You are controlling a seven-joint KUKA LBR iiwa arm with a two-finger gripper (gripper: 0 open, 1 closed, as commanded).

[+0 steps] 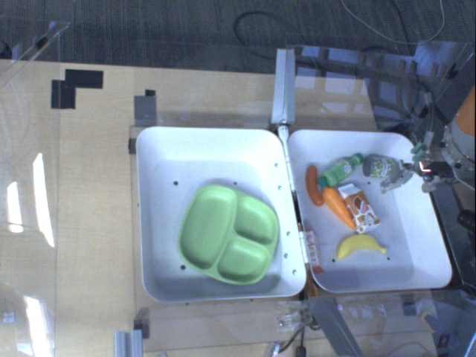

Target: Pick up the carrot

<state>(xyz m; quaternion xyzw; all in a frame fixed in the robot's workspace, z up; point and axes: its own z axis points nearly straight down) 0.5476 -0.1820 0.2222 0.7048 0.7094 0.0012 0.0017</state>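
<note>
Wooden bench (74,222), pale and smooth, under two glossy white bins (171,162); dark carpet (149,13) beyond. Claw (430,171) over right bin's far edge; opening not discernible. Carrot (338,207), tapered, orange, lying well left of claw, between red sausage (313,185) and small carton (363,209).

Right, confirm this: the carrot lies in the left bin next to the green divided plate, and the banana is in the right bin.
Not quite. The camera view shows the carrot in the right bin, above the banana. The green divided plate sits alone in the left bin.
</note>
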